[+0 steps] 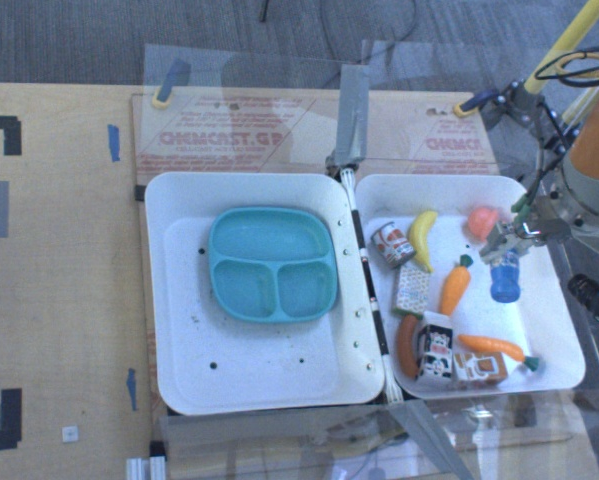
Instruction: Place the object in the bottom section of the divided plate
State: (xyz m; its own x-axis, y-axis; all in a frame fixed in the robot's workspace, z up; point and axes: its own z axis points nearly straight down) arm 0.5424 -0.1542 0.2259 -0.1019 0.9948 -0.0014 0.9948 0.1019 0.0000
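The end effector (507,240) hangs at three o'clock in the right bin (569,338), touching or just above a blue bottle (505,279); whether it grips, I cannot tell. The teal divided plate (274,264) waits in the left bin (169,268). Crowding from the pink toy (482,222) and carrot (455,286) could spoil the pick.

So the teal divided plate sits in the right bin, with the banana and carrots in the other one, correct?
Not quite. The camera view shows the divided plate in the left bin. The banana and carrots lie in the other one, the right bin, as you said.
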